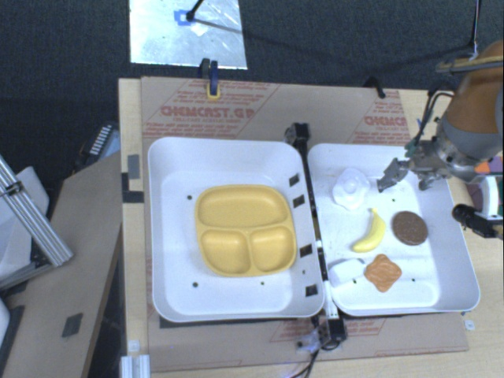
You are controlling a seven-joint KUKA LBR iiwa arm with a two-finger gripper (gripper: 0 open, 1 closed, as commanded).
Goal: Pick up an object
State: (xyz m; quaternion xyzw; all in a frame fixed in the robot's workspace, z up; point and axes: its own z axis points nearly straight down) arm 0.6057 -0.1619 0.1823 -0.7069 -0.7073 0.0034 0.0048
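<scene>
Two white bins are seen side by side on the worktop. A yellow tray [240,230] is seen in the left bin [169,172]. In the right bin [449,242] a banana [372,233], a brown round cookie [409,228], an orange biscuit [383,273] and a white cup [350,188] are laid near each other. The jaws [403,174] are held above the bin's far side, right of the cup, and look spread apart, with nothing between them. Nothing has been picked up yet, so the whole grab is left to be done.
</scene>
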